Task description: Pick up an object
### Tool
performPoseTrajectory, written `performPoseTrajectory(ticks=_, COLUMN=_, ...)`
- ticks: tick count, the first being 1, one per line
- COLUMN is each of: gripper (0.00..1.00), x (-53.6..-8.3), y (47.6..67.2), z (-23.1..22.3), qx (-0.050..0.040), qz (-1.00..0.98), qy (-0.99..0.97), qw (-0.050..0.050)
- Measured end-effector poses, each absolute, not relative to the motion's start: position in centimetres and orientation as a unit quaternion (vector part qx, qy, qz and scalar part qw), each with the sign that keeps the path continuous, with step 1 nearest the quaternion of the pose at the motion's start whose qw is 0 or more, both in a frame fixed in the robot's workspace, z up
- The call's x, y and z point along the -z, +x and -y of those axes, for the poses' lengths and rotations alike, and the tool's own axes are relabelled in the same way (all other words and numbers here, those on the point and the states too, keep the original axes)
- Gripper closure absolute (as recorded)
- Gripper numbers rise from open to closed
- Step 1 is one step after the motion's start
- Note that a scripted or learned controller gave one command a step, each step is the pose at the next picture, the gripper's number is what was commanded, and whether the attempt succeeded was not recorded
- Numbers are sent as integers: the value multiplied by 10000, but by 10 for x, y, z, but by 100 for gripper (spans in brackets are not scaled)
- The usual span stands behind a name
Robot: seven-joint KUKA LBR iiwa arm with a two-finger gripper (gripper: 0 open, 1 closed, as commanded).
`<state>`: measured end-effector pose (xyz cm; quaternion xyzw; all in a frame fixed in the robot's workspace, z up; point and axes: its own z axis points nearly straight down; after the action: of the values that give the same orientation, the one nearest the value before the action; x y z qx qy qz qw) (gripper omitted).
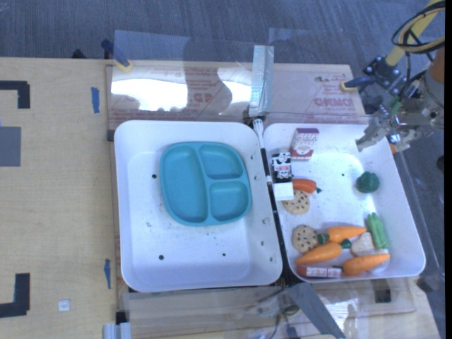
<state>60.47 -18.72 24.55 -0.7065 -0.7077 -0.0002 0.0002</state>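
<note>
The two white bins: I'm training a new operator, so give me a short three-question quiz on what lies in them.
1. True or false: the teal three-compartment plastic plate lies in the left shallow white bin.
2. Which lies nearest the claw? A) dark green round broccoli toy B) round chocolate-chip cookie C) teal plate
3. Fill in: the small brown-and-white milk carton stands in the ____ bin.

Key: 1 true; 2 A; 3 right.

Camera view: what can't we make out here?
- Grey two-finger gripper, above the right white bin's far corner: too small and blurred to judge its opening.
- Print on the small pink-and-white carton: too small to read.
- Grey arm: cut off by the right edge.
- Pale wedge-shaped item: partly covered by orange toy carrots.
</note>
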Motion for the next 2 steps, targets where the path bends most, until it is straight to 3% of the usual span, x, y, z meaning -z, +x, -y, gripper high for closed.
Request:
performPoseTrajectory(ticks=1, gripper=0, x=-113, y=664, z=117, qx=-26, qz=7495, qy=-6619, qw=61)
performPoseTrajectory(ticks=2, gripper=0, x=-89, y=667, z=104, qx=-13, qz=7026, qy=-7116, qw=33)
